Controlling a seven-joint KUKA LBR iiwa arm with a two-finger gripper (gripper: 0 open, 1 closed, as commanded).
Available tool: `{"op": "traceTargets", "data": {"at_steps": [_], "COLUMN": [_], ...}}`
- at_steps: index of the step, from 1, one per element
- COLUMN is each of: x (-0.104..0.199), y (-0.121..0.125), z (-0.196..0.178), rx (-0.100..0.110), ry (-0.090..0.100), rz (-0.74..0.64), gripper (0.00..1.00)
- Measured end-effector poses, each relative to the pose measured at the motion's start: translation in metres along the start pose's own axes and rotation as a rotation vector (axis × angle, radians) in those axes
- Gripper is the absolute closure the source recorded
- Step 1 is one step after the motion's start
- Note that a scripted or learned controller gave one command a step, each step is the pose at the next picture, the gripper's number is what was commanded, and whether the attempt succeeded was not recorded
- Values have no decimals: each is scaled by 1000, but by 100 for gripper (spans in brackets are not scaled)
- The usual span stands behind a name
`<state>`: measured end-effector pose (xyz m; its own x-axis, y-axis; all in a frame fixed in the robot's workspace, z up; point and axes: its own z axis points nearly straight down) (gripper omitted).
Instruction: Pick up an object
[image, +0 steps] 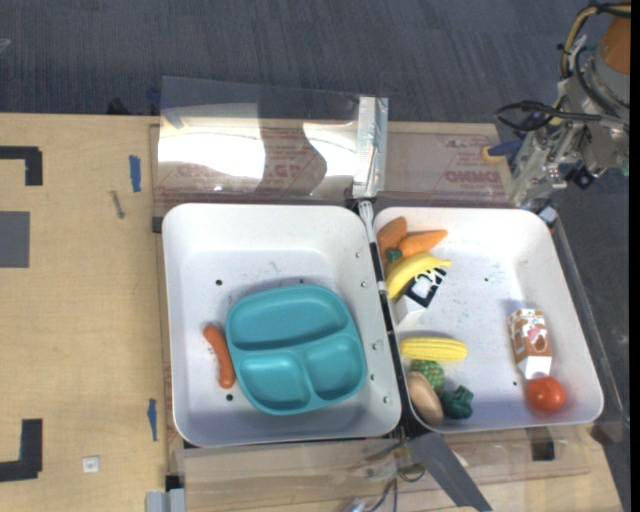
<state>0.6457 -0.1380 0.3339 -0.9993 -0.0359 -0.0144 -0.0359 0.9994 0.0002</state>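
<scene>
My pincer (540, 185) hangs past the right bin's (490, 270) far corner, its spread impossible to tell, and my worry is the carrot (425, 241), banana (415, 272) and corn (433, 348) crowding the divider, where a descent could hit the wall.

The arm (605, 45) is cut off by the top right corner, and its claw (535, 170), beyond the right bin (575, 300), is lost in cables, too tangled to read. Beside the corn cob (433, 348), the potato (424, 397) covers part of the broccoli (452, 396). The print on the carton (529, 340) is too small to read.
</scene>
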Motion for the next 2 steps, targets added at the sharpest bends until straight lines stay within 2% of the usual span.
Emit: {"op": "traceTargets", "data": {"at_steps": [1, 2], "x": [-26, 20], "y": [73, 110], "z": [-1, 53], "rx": [-2, -2], "ry": [4, 12], "rz": [15, 44], "gripper": [100, 100]}}
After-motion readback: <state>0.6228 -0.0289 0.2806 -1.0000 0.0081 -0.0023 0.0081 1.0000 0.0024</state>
